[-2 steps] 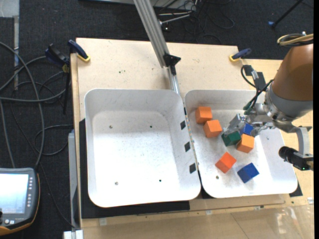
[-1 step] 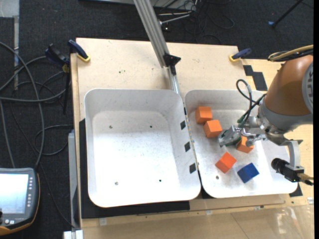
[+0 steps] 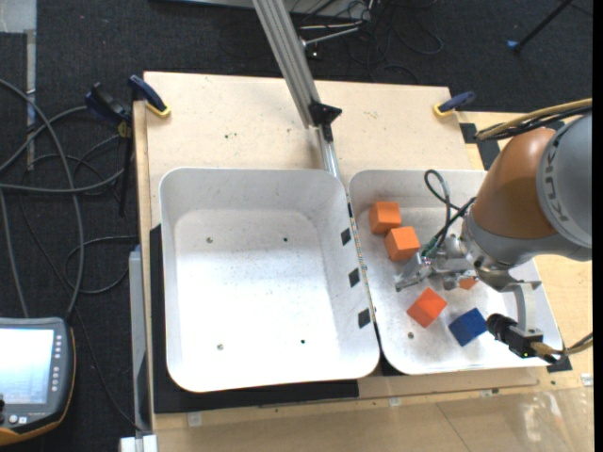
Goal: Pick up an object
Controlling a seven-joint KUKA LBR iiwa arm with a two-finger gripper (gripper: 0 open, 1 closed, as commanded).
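The right bin (image 3: 372, 252) holds several blocks. Two orange blocks sit near its back left, one (image 3: 384, 217) behind the other (image 3: 402, 243). A redder orange block (image 3: 427, 306) lies toward the front, with a blue block (image 3: 467, 327) to its right. A small orange piece (image 3: 467, 282) peeks out beside the arm. My gripper (image 3: 416, 273) hangs low over the bin's middle, between the second orange block and the redder one. Its metal fingers point left and nothing shows between them.
The left bin (image 3: 188, 252) stands beside the right one on the wooden bench. A slanted metal pole (image 3: 287, 50) rises from between the bins at the back. Blue and yellow clamps (image 3: 149, 95) grip the bench's far corners. A pendant screen (image 3: 33, 370) sits at lower left.
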